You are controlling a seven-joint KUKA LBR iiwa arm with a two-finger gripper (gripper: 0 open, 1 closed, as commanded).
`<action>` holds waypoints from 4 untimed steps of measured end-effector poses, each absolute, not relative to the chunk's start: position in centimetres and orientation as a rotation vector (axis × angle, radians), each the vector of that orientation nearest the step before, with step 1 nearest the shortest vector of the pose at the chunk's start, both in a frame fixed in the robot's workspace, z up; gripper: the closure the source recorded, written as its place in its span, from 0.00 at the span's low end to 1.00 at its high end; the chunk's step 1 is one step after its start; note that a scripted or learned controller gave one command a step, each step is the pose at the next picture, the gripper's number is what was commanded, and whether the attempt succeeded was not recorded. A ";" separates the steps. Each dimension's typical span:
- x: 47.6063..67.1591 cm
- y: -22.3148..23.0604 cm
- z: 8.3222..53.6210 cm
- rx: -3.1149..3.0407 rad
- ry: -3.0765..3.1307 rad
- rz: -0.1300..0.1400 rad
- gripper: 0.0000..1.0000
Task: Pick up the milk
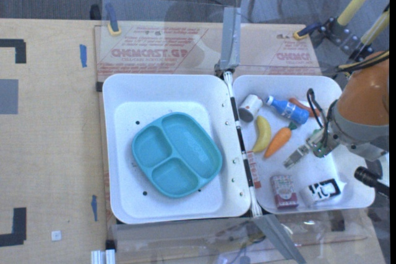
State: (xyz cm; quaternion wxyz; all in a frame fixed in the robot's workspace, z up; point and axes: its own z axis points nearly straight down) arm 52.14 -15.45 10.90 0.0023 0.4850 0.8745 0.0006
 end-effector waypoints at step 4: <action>48.3 -20.0 9.0 1.268 2.861 0.003 1.00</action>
